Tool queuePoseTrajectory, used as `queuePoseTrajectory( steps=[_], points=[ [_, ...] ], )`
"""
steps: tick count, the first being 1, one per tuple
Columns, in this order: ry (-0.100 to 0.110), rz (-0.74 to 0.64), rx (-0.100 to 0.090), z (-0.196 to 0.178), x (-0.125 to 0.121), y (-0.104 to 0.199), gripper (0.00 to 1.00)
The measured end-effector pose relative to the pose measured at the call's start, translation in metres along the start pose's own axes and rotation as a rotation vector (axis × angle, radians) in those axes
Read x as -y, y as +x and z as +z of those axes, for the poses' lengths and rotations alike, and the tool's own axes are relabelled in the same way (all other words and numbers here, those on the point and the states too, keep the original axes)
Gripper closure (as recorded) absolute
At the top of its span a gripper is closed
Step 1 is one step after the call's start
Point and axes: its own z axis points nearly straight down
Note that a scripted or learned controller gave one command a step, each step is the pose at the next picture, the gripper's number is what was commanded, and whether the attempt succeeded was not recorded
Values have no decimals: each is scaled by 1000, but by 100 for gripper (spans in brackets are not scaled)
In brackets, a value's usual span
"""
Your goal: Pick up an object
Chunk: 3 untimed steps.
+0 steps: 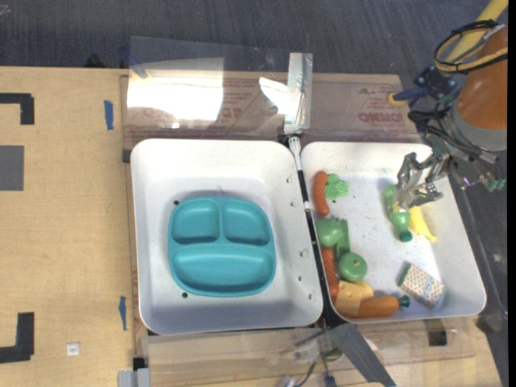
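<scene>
Bins: two shallow white bins sat side by side, the left bin (149, 216) and the right bin (463, 256), their inner rims touching.
Left bin contents: one teal divided tray (222, 244) with three compartments, lying flat near the bin's middle.
Right bin contents, counted: one orange sausage-like piece (321, 193) at about 10 o'clock in the bin, with one small green leafy piece (338, 189) just beside it at its 3 o'clock; one green chunky piece (332, 233) at 9 o'clock against the inner wall; one round green piece (352, 265) below it; one tan piece (352, 295) and one carrot (379, 305) at about 7 o'clock along the near wall; one speckled packet (422, 285) at 5 o'clock.
Under the gripper: one green-and-yellow item (401, 220) and one yellow item (422, 225), touching each other, at about 2 o'clock from the bin's centre.
Arm: one, entering from 3 o'clock, its orange band (484, 99) at the upper right.
Gripper (411, 185): one, metal, lowered over the right bin directly above the green-and-yellow item; I could not tell whether its fingers were apart or together, nor whether anything was between them.
Bench (56, 240): tan board at 9 o'clock of the bins, with black tape marks.
</scene>
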Motion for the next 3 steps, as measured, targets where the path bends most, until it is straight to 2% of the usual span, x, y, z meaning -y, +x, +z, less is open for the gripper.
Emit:
queuePoseTrajectory(
  steps=[1,2,3],
  points=[
    [-8,-8,-3,-7,-30,-61,100],
    [-3,97,3,-93,-36,-95,100],
    [-8,-99,-7,-73,-31,-38,100]
  ],
)
